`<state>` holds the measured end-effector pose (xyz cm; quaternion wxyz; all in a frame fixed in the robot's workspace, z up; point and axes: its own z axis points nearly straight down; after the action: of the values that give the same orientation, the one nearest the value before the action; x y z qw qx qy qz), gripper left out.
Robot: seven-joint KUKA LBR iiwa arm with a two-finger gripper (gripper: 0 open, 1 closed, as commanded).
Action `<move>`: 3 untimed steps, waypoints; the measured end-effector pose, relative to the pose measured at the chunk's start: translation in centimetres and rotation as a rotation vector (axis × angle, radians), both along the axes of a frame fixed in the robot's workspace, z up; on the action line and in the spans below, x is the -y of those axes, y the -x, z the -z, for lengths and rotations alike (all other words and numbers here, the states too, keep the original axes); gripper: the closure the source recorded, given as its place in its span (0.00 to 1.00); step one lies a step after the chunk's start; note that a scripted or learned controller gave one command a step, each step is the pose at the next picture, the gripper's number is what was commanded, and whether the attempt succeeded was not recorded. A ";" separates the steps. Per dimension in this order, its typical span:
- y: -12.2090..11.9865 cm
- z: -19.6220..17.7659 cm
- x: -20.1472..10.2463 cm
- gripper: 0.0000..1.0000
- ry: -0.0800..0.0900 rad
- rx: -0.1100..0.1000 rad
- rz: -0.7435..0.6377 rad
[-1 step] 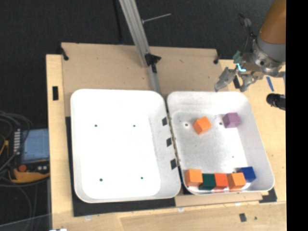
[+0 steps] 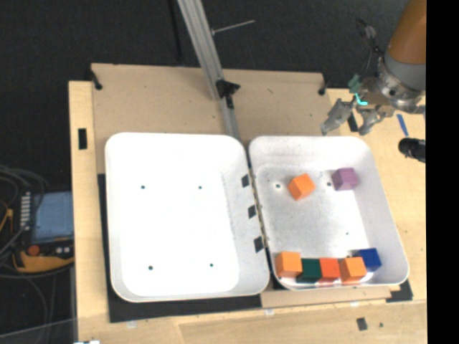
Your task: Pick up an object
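Note:
The right bin (image 2: pixel 373 192) holds an orange cube (image 2: pixel 302 185) and a purple cube (image 2: pixel 346 179) near its far side. Along its near edge sit an orange block (image 2: pixel 289 263), a dark green block (image 2: pixel 310 269), two more orange blocks (image 2: pixel 330 267) (image 2: pixel 352 268) and a blue block (image 2: pixel 368 258). My gripper (image 2: pixel 349 119) hangs above the bin's far right rim, beyond the purple cube. Its fingers (image 2: pixel 333 118) are spread apart, open, with nothing between them.
The left bin (image 2: pixel 122 213) lies beside the right one. A slanted metal rail (image 2: pixel 204 45) rises behind the bins. Cables and a blue box (image 2: pixel 51 217) lie off the bench's left edge.

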<state>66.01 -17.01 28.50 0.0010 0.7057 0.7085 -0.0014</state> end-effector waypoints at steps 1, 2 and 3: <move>-0.2 6.3 0.0 0.00 -0.001 -0.004 0.002; -0.3 10.4 0.2 0.00 -0.001 -0.003 0.004; -1.2 15.5 0.1 0.00 -0.001 -0.002 -0.001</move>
<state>67.24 -17.12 12.97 -0.0001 0.7052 0.7090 -0.0020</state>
